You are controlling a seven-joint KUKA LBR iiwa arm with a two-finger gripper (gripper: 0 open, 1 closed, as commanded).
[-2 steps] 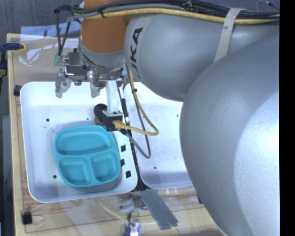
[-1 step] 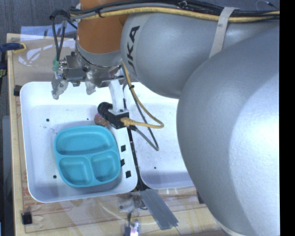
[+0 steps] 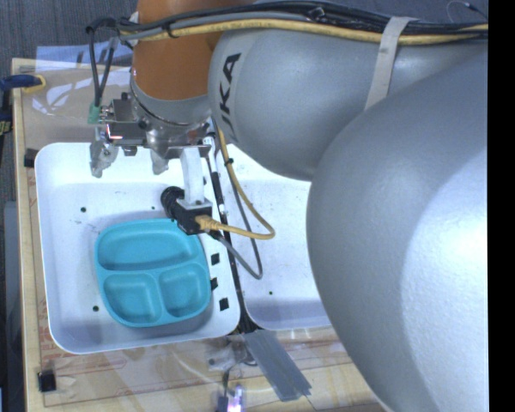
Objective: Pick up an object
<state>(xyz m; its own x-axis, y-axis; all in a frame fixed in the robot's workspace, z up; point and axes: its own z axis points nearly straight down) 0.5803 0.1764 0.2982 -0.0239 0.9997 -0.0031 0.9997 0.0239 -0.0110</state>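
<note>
A blue divided plate (image 3: 150, 273) with three compartments lies flat in the near half of the left white bin (image 3: 56, 256). My gripper (image 3: 129, 160) hangs over the far part of that bin, above and beyond the plate. Its two fingers (image 3: 97, 158) stand apart, open, with nothing between them. The orange band and grey wrist sit directly above the gripper.
The big grey arm covers most of the right bin (image 3: 279, 303). A black fitting with a yellow cable (image 3: 232, 228) hangs by the divider between the bins. A blue clamp (image 3: 17, 82) grips the bench's far left edge.
</note>
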